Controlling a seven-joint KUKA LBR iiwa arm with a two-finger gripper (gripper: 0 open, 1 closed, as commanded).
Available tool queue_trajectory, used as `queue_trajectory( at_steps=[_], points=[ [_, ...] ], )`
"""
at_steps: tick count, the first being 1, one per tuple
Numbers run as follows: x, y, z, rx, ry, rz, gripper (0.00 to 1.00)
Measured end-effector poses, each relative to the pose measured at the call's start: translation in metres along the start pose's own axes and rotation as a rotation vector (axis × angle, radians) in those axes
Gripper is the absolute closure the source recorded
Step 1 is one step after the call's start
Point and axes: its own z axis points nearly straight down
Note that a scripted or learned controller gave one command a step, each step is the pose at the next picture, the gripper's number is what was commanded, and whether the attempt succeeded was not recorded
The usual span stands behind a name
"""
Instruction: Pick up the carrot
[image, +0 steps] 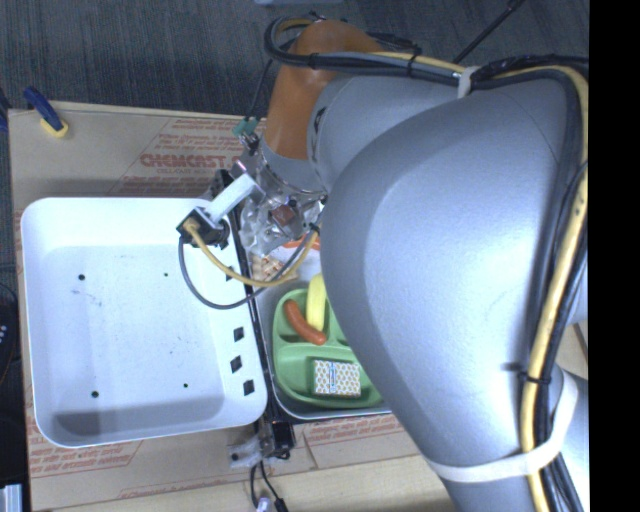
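Still pre-grasp: pincer (272, 222) hangs over the bin divider, finger state unclear; carrot (303, 323) lies just below it in green tray (300, 375).

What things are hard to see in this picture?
- Carrot: an orange bit shows in the camera view; the pincer covers the rest.
- Right bin: mostly hidden under the arm.
- Green tray: its right side is behind the arm.
- Blue thing: too small to identify.
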Motion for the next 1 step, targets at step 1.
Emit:
queue_trajectory(
  at_steps=[1],
  points=[
    [-0.046,0.0223,-0.1018,-0.004,0.003,0.172,1.0]
  ],
)
